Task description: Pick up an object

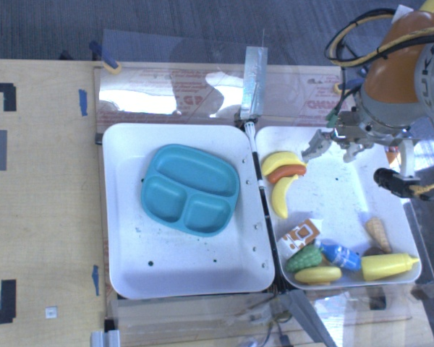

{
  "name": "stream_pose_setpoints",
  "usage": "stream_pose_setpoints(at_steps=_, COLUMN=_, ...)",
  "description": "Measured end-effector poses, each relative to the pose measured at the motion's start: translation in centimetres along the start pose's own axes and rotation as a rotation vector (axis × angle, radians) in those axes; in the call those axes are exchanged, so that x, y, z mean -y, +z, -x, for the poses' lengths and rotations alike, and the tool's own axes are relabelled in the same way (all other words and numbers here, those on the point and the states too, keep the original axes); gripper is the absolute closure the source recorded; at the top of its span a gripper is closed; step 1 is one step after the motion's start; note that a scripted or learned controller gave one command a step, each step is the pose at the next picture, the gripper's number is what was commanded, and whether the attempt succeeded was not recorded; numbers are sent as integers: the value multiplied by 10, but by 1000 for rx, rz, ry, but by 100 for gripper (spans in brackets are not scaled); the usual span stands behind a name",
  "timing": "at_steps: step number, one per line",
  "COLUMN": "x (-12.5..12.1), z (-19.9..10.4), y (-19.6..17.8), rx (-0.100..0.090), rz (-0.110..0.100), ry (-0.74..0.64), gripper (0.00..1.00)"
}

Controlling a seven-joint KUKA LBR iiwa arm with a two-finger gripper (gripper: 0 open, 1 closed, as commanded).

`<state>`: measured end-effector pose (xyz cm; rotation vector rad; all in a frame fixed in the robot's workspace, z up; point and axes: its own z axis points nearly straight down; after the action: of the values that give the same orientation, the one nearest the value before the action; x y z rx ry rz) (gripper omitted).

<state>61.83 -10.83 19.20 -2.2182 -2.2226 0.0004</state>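
While gripper hovers spread, nothing grasped, above right bin; banana unlifted, pick not begun.

Yellow banana with red band, lying curved at right bin's upper-left corner.

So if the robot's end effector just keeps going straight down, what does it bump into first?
Probably the bare floor of the right bin. The end effector hangs over an open patch there, right of the banana. Depth is hard to judge from this slanted view.
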Motion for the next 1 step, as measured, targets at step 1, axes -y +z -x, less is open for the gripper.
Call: stream_pose_setpoints(at_steps=1, x=-32, z=-3, y=95, rx=1, rz=3, ry=6, gripper=0)
